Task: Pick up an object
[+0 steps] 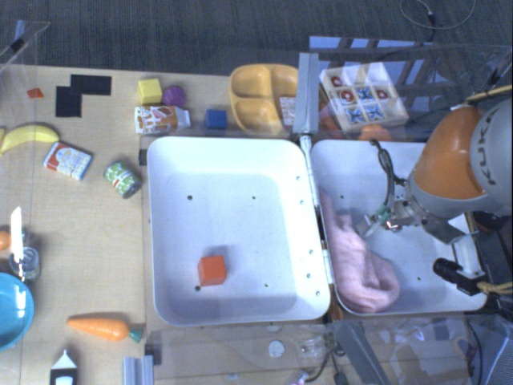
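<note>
A pink cloth (pixel 359 261) lies crumpled along the left side of the right bin (pixel 417 291). An orange-red block (pixel 212 269) sits low in the left bin (pixel 232 163). My gripper (pixel 383 219) hangs over the right bin, just above and to the right of the cloth's upper part, under the grey and orange arm (pixel 457 167). Its fingers are too small and dark to read.
On the bench left of the bins lie a banana (pixel 28 136), a small carton (pixel 67 161), a can (pixel 122 179), a carrot (pixel 100 326) and a blue bowl (pixel 12 311). Behind the bins stand a yellow tray (pixel 260 96), blocks and a tic-tac-toe board (pixel 362 95).
</note>
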Available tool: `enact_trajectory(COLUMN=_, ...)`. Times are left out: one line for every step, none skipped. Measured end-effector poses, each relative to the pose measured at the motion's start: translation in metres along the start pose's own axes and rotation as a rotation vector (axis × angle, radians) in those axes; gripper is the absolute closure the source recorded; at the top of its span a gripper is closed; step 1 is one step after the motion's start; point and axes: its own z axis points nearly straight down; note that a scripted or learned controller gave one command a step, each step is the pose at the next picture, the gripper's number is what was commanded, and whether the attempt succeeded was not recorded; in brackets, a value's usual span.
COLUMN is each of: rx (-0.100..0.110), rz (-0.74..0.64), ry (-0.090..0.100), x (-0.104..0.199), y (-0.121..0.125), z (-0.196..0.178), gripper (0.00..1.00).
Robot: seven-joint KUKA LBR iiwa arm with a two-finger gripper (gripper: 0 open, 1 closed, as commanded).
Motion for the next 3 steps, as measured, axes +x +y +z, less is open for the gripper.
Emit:
enact_trajectory(rx=0.0, rz=0.028, ry=0.0, x=0.007, y=0.062, z=-0.009, gripper=0.0)
enact_trajectory(rx=-0.009, rz=0.078, ry=-0.006, x=0.0, y=-0.052, z=0.009, gripper=0.0)
enact_trajectory(rx=-0.001, rz=0.1, ry=0.0, x=0.011, y=0.014, z=-0.001, gripper=0.0)
